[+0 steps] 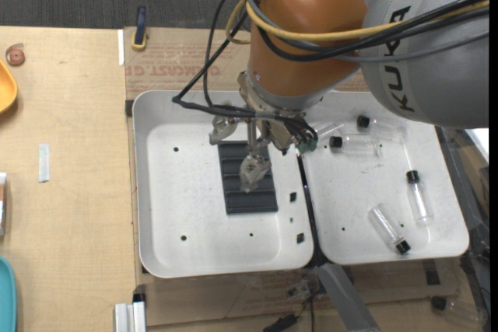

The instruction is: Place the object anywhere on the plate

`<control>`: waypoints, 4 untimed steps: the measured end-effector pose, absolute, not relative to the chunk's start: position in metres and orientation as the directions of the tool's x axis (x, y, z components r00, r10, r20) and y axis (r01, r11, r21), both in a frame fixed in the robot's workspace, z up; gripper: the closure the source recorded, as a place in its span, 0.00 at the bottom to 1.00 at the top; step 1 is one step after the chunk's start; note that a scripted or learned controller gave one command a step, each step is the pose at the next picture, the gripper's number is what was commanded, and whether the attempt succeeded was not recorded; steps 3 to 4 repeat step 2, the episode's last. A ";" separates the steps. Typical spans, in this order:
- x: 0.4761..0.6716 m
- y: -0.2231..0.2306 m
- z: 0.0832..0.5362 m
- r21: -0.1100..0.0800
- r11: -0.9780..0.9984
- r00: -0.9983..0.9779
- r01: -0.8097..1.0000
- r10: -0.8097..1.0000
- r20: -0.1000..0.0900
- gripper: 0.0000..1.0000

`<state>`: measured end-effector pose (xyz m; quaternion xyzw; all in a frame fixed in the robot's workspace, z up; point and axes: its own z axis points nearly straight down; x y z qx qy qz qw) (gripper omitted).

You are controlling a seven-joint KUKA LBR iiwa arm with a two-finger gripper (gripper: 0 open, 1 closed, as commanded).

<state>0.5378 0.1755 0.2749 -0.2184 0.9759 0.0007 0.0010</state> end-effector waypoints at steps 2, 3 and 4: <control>0.539 0.175 0.284 0.002 0.907 -0.907 -0.422 -0.422 -0.005 0.00; 0.539 0.175 0.284 0.002 0.907 -0.907 -0.422 -0.422 -0.005 0.00; 0.539 0.175 0.284 0.002 0.907 -0.907 -0.422 -0.422 -0.005 0.00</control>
